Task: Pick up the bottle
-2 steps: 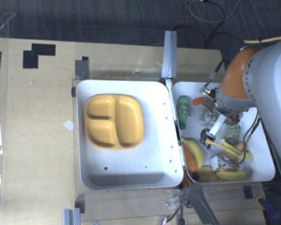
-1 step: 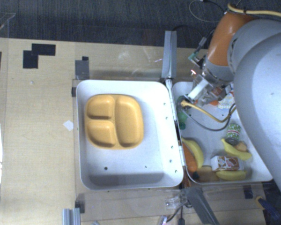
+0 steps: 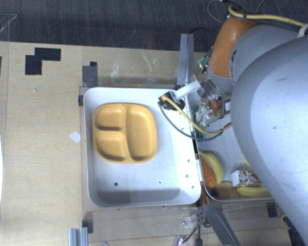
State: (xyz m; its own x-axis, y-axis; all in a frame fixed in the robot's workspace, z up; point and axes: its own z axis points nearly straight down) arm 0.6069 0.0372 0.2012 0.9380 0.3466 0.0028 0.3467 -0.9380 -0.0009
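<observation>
2 shallow white bins sit side by side on the tabletop (image 3: 36, 137). The left bin (image 3: 143, 199) holds 1 yellow divided plate (image 3: 126, 132), lying flat near its far left corner and apart from everything else.

The grey arm (image 3: 277, 111) reaches in from the right and covers most of the right bin (image 3: 231, 197). Its gripper (image 3: 211, 109) hangs over that bin's far end, just beside the wall the 2 bins share. That placement suggests the program is working in the right bin. Whether the gripper is open or closed cannot be told, because the wrist and a looping cable (image 3: 177, 111) crowd the spot, and nothing can be seen held in it.

At the near end of the right bin lie 1 banana (image 3: 214, 163), an orange round thing (image 3: 209, 177), a second yellow fruit (image 3: 251, 191) and a small white packet (image 3: 245, 177). The packet has a red and brown label, and its writing is too small to read. It could be the bottle, though that is uncertain. Otherwise the bottle probably lies in the right bin under the arm.

Black tape marks (image 3: 41, 58) on the tabletop carry no words.
</observation>
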